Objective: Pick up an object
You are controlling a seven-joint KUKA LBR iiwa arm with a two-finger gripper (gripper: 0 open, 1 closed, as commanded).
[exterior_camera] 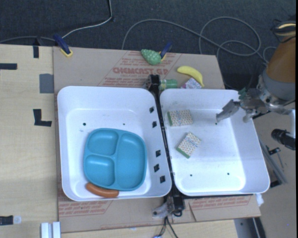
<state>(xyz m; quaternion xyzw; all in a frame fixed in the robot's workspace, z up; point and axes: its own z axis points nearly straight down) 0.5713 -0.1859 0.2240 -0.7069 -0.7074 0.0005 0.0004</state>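
Two small speckled sponge-like blocks lie in the right bin point(238, 182): one point(181, 117) near its back left corner, the other point(189, 144) a little in front of it, tilted. The left bin point(74, 103) holds a blue divided plate point(115, 158) with an orange sausage point(102, 191) at its front edge. My gripper point(236, 114) hangs over the back right part of the right bin, well to the right of both blocks. It is open, with nothing between its fingers.
Behind the bins, on the cardboard, lie a green toy point(151, 56), a yellow banana point(190, 74) and a small pale packet point(192, 84). A blue clamp point(63, 45) sits at the back left. Cables run across the dark floor behind.
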